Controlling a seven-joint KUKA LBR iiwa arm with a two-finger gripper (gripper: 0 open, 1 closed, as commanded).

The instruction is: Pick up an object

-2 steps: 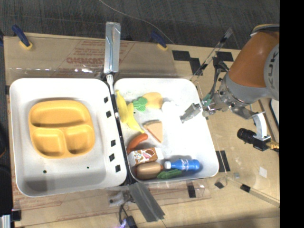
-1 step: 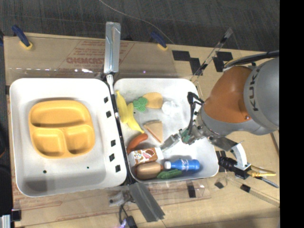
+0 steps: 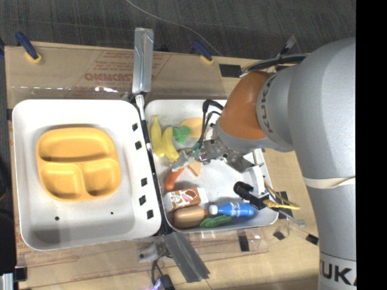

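My gripper hangs low in the right bin, near its middle, with the arm reaching in from the right. Just left of it lie a yellow banana and a green broccoli. A pale yellow round fruit sits behind it. An orange carrot and a small orange wedge lie just in front of it. I see nothing held.
Along the right bin's front wall lie a red and white packet, a brown bun, a blue bottle and a green pod. The left bin holds a yellow divided tray.
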